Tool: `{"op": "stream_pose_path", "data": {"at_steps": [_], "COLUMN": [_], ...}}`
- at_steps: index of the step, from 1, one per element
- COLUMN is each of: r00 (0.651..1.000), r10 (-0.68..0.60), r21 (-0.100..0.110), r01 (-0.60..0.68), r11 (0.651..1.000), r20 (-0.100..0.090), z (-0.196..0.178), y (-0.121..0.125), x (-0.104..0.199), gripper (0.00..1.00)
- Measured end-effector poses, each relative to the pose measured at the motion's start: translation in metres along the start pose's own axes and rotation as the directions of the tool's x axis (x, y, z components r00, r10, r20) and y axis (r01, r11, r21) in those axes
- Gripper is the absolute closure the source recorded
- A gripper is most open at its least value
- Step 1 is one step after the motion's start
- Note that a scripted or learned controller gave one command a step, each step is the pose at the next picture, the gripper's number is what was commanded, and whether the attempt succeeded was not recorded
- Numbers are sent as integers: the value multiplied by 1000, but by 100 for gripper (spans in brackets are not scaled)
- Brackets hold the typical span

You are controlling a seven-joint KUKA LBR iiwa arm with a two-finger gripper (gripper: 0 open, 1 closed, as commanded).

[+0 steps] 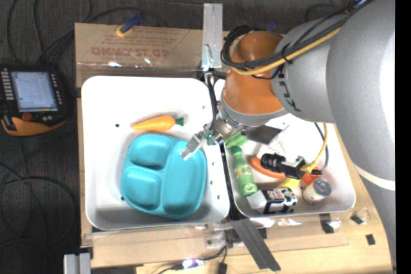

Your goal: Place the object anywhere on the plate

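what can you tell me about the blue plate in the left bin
The plate is turquoise, looks like smooth moulded plastic, and has rounded corners with three sunken sections: two on the left, one larger on the right. It lies flat, right way up, in the lower middle of the left bin, its right edge close to the bin's right wall. A carrot lies just above it, close to its top edge; touching or not is unclear. The gripper hangs over the plate's upper right corner. Nothing sits in the sections.

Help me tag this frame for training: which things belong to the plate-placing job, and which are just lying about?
Job: blue plate, carrot beside it in the left bin, gripper over the plate's rim.

Lying about: green bottle, other clutter in the right bin, pendant, cardboard.
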State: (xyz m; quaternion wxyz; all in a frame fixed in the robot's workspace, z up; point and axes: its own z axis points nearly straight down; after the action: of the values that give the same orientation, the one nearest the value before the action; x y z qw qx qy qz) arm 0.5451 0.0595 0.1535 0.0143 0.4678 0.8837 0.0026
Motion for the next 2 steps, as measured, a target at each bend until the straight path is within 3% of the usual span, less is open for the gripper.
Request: {"op": "stream_pose_path", "data": {"at_steps": [1, 2], "r00": [999, 999], "r10": [41, 38], "r21": [20, 20], "r01": [-41, -38], "r11": [999, 999], "r20": [-23, -27], "z": [-29, -38], "y": [-25, -24], "x": [-32, -30], "gripper": [0, 100]}}
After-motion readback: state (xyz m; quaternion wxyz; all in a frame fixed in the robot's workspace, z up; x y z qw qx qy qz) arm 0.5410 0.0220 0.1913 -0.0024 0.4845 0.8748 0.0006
